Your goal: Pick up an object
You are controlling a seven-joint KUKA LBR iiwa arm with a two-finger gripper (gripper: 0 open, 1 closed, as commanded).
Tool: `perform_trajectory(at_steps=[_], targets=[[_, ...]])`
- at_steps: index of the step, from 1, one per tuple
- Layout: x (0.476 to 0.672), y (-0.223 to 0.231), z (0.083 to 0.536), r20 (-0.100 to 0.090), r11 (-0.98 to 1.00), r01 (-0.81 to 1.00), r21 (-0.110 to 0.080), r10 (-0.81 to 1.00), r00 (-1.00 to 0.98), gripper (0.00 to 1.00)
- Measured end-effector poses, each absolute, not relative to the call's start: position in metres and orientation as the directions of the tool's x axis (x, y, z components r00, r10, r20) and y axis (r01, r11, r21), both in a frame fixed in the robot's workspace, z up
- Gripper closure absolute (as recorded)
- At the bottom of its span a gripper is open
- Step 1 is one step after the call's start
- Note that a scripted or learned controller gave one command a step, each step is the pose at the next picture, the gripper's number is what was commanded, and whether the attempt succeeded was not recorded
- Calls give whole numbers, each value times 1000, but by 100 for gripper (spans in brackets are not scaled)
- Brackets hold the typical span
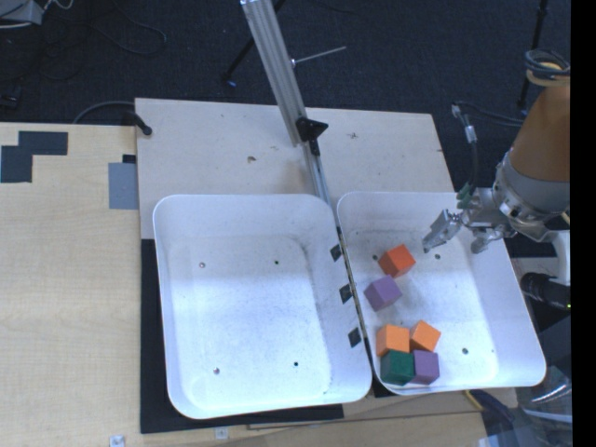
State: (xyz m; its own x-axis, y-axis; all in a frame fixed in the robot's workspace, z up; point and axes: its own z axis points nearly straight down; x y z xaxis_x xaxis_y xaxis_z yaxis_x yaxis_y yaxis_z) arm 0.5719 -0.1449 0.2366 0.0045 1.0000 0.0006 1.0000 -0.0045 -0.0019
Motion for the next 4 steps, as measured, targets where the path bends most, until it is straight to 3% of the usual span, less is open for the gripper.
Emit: perform_trajectory(at_steps=[1,2,3,4], targets=[[601,-97,89,-2,2,1000,0,1000,-2,0],[635,-53,196,1,4,1000,7,1000,-4,0],[608,-114,110,-1,-6,1000,-12,1000,6,0],[610,-111,125,1,-3,1000,-6,1000,3,100]])
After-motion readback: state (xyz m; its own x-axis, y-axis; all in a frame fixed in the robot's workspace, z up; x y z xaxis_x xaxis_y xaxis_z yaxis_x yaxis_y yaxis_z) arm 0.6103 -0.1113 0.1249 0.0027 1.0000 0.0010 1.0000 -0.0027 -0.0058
